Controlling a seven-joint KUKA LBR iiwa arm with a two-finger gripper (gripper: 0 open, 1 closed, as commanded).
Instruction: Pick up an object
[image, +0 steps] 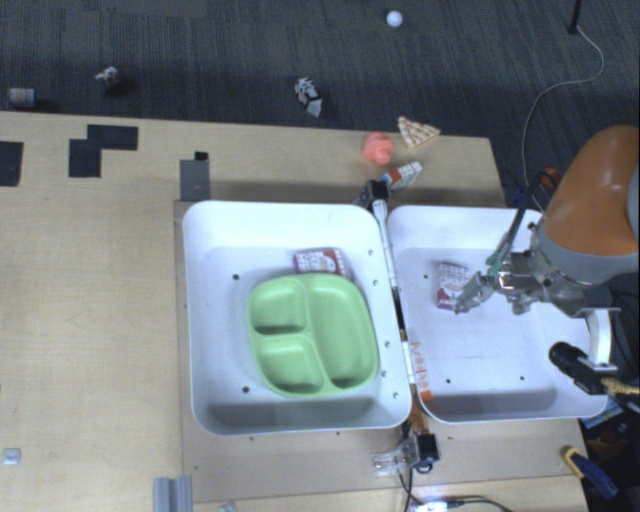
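Note:
A small red and white packet (449, 282) lies in the right bin (500, 385), toward its back left. My gripper (472, 294) hangs low over that bin, its tip right against the packet's right edge; whether it touches the packet I cannot tell. A green divided plate (312, 333) fills the middle of the left bin (215, 300). A second red and white packet (320, 262) sits just behind the plate.
Behind the bins on the bench lie a pink ball (378, 148), a triangular tan piece (418, 131) and a small tube (405, 175). The arm's orange band (600, 195) looms over the right bin's far right side.

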